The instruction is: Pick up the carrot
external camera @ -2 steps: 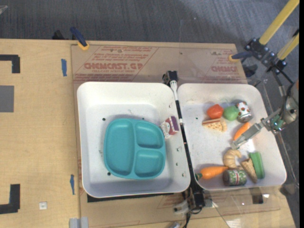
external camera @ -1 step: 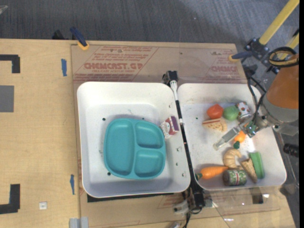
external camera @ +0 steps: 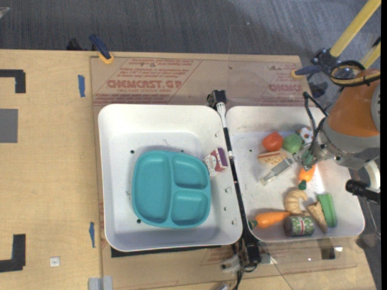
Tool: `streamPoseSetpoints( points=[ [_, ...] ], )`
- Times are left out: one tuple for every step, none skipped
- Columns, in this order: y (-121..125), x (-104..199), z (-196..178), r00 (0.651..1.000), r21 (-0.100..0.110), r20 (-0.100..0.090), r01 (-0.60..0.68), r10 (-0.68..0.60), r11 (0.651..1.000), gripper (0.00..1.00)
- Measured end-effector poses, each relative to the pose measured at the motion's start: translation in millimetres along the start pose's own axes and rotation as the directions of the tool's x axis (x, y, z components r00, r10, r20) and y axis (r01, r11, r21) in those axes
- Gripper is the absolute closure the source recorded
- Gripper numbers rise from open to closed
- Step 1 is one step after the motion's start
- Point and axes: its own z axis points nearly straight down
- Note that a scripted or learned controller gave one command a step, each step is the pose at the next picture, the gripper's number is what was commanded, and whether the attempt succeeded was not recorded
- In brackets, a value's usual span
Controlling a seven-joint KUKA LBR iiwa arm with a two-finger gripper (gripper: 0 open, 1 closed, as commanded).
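Here the carrot (external camera: 273,219) lies along the near wall of the right bin (external camera: 357,225), long axis left to right, leafy end leftward. The tool (external camera: 309,157) hangs farther back and rightward; whether it is apart or together I cannot tell.

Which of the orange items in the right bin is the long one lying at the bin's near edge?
The carrot, left of the green can.
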Motion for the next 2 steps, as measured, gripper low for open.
streamPoseSetpoints(
  points=[
    [1.3, -8.3, -13.9, 1.0, -0.009, 0.03, -0.001, 0.002, 1.0, 1.0],
    [-18.7, 60.5, -83.9, 0.998, 0.015, 0.028, 0.057, -0.057, 0.998, 1.0]
  ],
)
